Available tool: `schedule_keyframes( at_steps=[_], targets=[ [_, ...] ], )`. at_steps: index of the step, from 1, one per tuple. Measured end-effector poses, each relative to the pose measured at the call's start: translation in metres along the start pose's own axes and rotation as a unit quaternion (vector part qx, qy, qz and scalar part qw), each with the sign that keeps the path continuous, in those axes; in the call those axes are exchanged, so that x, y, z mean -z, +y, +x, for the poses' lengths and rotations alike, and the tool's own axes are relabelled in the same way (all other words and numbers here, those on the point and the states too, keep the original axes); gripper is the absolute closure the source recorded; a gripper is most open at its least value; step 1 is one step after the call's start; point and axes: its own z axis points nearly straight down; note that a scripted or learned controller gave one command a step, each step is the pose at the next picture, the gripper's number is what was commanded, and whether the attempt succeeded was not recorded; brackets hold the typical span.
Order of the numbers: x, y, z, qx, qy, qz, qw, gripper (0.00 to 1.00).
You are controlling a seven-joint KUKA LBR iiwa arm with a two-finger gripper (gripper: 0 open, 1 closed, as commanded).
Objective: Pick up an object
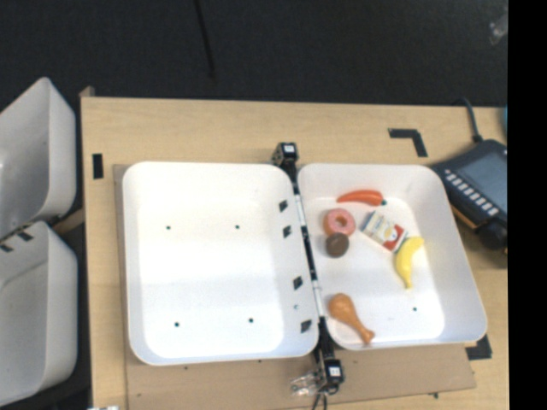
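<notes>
- Desk (214, 131): light wood top carrying two shallow white bins side by side, joined along a centre seam with small black clips.
- Left bin (205, 263): plain white floor with four small dark dots.
- Right bin (453, 301): holds all six items, grouped toward its upper and middle area.
- Carrot (361, 197): orange-red, tapered, lying flat near the far wall, a green tip at its right end.
- Donut (339, 223): round, pink icing, centre hole visible; sits just below the carrot's left end.
- Brown ball (337, 245): dark, rounded, just beneath the donut, touching or nearly so.
- Carton (383, 231): small white box with red and blue print, tilted, to the right of the donut.
- Banana (409, 260): yellow, curved, lying just beside the carton's lower right corner.
- Drumstick (350, 317): orange-brown, bulbous end toward the seam, thin end pointing to the near wall; well apart from the others.
- Black device (479, 190): rests on the desk right of the bins.
</notes>
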Motion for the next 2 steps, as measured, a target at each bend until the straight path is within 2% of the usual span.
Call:
schedule_keyframes(
  at_steps=[2],
  targets=[
    [-0.0001, 0.0, 0.0, 0.0, 0.0, 0.0, 1.0, 0.0]
  ],
)
